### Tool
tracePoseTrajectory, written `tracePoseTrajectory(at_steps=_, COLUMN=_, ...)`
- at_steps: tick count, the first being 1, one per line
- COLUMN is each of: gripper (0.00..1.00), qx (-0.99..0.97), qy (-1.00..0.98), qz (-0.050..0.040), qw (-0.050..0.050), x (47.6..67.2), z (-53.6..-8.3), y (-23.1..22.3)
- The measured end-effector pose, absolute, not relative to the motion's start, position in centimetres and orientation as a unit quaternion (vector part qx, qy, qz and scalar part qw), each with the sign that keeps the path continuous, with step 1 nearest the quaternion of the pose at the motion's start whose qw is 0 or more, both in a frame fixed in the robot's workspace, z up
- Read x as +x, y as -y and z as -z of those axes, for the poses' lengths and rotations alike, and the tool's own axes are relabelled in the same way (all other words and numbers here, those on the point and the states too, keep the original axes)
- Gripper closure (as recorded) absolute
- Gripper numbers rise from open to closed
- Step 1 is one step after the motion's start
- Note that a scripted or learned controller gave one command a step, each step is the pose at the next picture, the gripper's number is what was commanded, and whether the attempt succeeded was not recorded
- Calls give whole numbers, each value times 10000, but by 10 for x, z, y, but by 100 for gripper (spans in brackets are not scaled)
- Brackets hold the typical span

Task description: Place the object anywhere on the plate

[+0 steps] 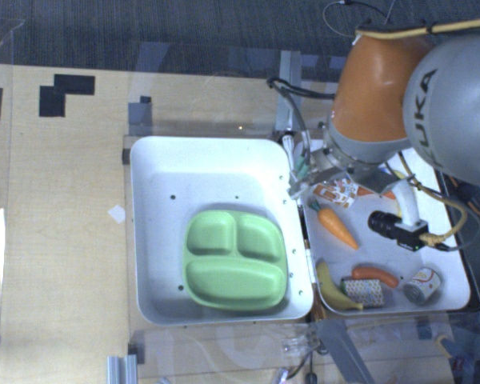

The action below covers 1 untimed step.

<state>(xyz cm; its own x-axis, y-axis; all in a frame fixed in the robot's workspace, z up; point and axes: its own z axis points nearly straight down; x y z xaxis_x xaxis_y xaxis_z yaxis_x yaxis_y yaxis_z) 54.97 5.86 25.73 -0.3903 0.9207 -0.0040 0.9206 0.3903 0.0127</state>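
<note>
Camera view is showing me the arm (400, 94) reaching in from the right, with the gripper (304, 173) hanging low over the rim where the two bins are meeting. Whether it is gripping anything I cannot tell from here — the wrist is covering it. The green plate (236, 258) is lying in the left bin (156, 214), and nothing is lying on it yet. The objects are sitting in the right bin (452, 290): a carrot (338, 227), a banana (333, 288), a red sausage-like piece (376, 275), a small can (422, 285) and a printed packet (338, 190) just beside the gripper. I am judging the main risk like this — if the gripper is carrying nothing, the placing will be only an empty motion. Also, the tool is working so close to the shared rim that it may be catching the edge, or dropping the object between the bins instead of on the plate.
</note>
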Motion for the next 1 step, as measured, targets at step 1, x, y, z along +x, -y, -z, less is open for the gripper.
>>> tracePoseTrajectory(at_steps=1, gripper=100, qx=6165, qy=-7873, qz=-12, qw=16, x=512, z=-185, y=22)
